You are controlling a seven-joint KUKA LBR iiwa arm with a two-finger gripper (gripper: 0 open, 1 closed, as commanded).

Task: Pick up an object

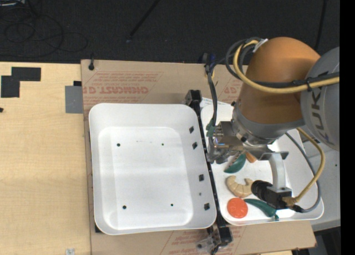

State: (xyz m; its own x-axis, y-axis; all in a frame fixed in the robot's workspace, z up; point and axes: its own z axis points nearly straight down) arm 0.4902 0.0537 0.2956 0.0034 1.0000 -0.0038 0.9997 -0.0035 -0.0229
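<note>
Arm [277, 82] over the right bin [312, 207], gripper [221, 144] low by its 9 o'clock wall.
Whether the gripper is open or closed, or has hold of anything, cannot be told. A teal piece [237, 165] lies just at its 5 o'clock. Further toward 6 o'clock sit a tan croissant [237, 186], an orange disc [238, 208] and a green tool [262, 206]. The left bin [100, 137] lies at 9 o'clock.

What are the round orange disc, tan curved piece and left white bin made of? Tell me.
Round orange disc: probably plastic, flat even colour, matte. Tan curved piece: possibly foam or soft plastic, ridged; unclear. Left white bin: likely moulded plastic, smooth rounded rim.
</note>
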